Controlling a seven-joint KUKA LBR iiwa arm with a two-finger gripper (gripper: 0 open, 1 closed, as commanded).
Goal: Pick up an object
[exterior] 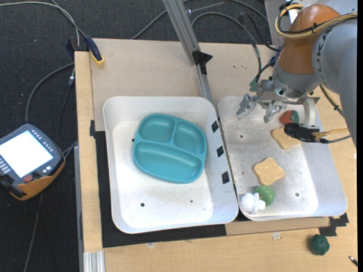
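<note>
Hand (258,105) over the right bin (317,203), fingers spread, gripping nothing.
Tan toast piece (268,170) (lower in the bin) lies well apart from it.

Tabletop (147,67) of pale, matt wood-like board. Two bins (170,208) of smooth white plastic, the right one (317,191) scuffed and speckled with grey marks. Teal plate (169,147) in smooth plastic, faintly glossy. Arm (334,44) in smooth grey casing with a glossy orange band (303,33). Fingers (258,103) of bare, shiny metal. Tan toast pieces (267,170) with a matt, slightly rough look. Slanted pole (178,16) of brushed grey metal. Floor (34,55) covered in dark, rough carpet.
</note>
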